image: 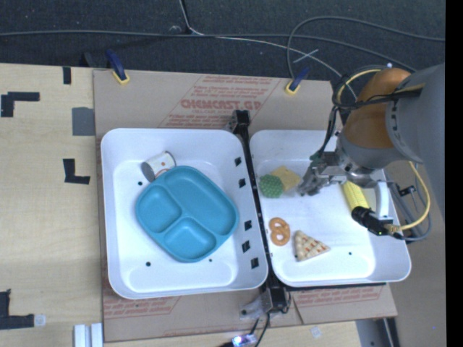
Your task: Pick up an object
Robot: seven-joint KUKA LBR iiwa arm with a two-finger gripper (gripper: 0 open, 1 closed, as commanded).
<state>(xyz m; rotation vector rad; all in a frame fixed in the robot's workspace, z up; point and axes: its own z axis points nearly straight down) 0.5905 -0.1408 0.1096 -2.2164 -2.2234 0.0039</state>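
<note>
The right bin (329, 270) holds a green round object (271, 186), a pale yellow piece (288, 176) beside it, a pretzel (278, 230), a tan waffle-like wedge (309, 246) and a yellow banana-like object (356, 196) near the right wall. My gripper (311, 183) hangs low in that bin, just right of the yellow piece and the green object. Nothing shows between its fingertips.
The left bin (119, 194) holds a blue divided plate (186, 212) and a small grey and orange cup (158, 166) lying at its upper left. The arm's grey body and orange band (372, 114) overhang the right bin's far right side. Cables run along the right.
</note>
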